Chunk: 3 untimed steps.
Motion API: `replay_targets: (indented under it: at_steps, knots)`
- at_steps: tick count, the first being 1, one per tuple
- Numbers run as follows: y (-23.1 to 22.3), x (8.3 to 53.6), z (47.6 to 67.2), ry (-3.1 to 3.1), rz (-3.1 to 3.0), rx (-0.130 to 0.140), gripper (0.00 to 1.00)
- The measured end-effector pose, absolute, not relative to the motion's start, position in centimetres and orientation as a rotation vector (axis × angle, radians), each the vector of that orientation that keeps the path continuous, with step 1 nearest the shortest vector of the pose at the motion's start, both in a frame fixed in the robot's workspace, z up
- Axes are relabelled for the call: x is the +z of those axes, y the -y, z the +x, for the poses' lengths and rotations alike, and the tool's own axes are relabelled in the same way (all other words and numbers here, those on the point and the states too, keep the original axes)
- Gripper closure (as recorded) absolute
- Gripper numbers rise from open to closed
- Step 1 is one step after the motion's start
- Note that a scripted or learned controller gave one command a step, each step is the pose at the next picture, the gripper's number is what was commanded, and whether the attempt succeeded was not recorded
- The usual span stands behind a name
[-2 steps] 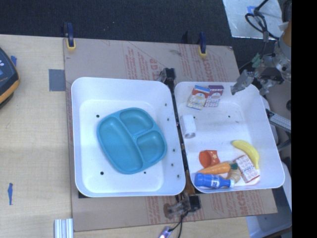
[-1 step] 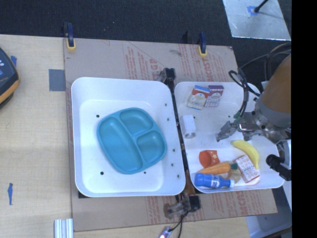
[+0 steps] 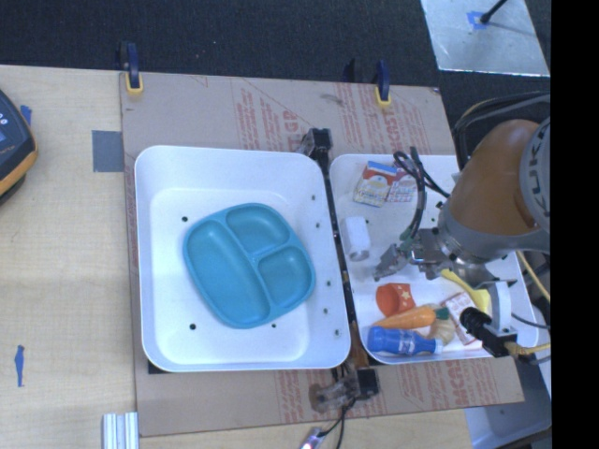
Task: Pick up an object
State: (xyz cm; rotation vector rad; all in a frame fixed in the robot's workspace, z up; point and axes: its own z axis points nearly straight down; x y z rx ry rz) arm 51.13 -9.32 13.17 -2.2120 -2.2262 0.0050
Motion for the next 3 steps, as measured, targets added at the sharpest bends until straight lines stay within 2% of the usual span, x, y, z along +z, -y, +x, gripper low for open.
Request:
replay_targets:
  at_steps: [1,2,3]
  knots:
    - [9.3,9.1,48.5,2.224,-2.214,0.005,0.0]
    - [9.4,10.1,48.5,2.227,-2.209,0.007,1.0]
    - [9.4,10.1,48.5,2.227,-2.21,0.007,0.0]
